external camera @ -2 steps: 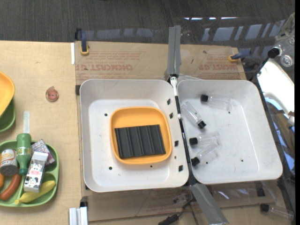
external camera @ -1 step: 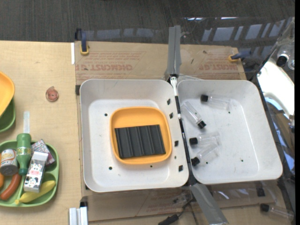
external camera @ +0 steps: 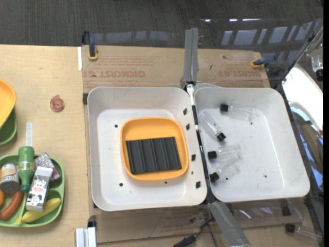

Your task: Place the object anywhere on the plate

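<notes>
- Two shallow white bins are set side by side at the middle of the frame, the left bin [external camera: 95, 153] and the right bin [external camera: 288, 153], touching along their inner edges.
- An orange plate [external camera: 154, 123] is seated in the middle of the left bin, and a dark grey ribbed slab [external camera: 154, 155] is laid flat on it, within its rim.
- Nothing is seen over or against the plate; bare white bin floor is left all round it.
- Four clear tubes with black caps are scattered in the left half of the right bin: one tube [external camera: 234, 110] towards the top, a second tube [external camera: 212, 126] below it near the shared edge, a third tube [external camera: 222, 154] lower, and a fourth tube [external camera: 222, 171] lowest, just beside the third.
- Whether the gripper is released or clenched cannot be told.
- A sheet of cardboard [external camera: 128, 71] is spread under both bins and is pinned by clamps at its upper corners.
- A grey bar [external camera: 191, 55] is run from the top of the frame down to the joint between the bins.
- At the lower left, a green tray [external camera: 51, 212] is loaded with toy food, a green bottle [external camera: 25, 166] among it.
- An orange bowl [external camera: 5, 104] is cut off by the left edge, and a small pinkish disc [external camera: 57, 104] is left on the wooden table [external camera: 41, 76] near it.
</notes>
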